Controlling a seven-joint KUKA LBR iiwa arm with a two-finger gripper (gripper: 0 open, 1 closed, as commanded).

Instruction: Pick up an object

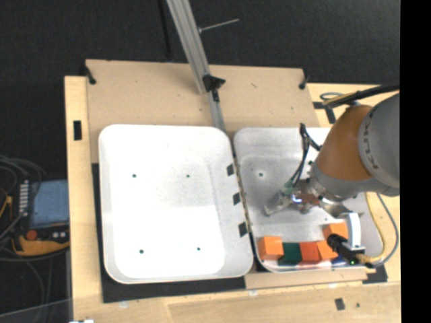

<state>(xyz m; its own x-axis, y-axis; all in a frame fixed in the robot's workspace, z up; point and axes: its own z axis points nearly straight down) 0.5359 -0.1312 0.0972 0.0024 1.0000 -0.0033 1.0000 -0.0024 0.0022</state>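
Right bin (269, 147): tool (279, 206) above orange blocks (272, 246).

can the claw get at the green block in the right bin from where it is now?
Probably yes, but tight. The claw hangs over bare floor of the right bin, and the green block lies uncovered at the near wall. Orange blocks flank it on both sides, leaving little room for the fingers.

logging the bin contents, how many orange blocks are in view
3, all along the right bin's near edge: one left of the green block, one right of it, one further right. The arm may hide more.
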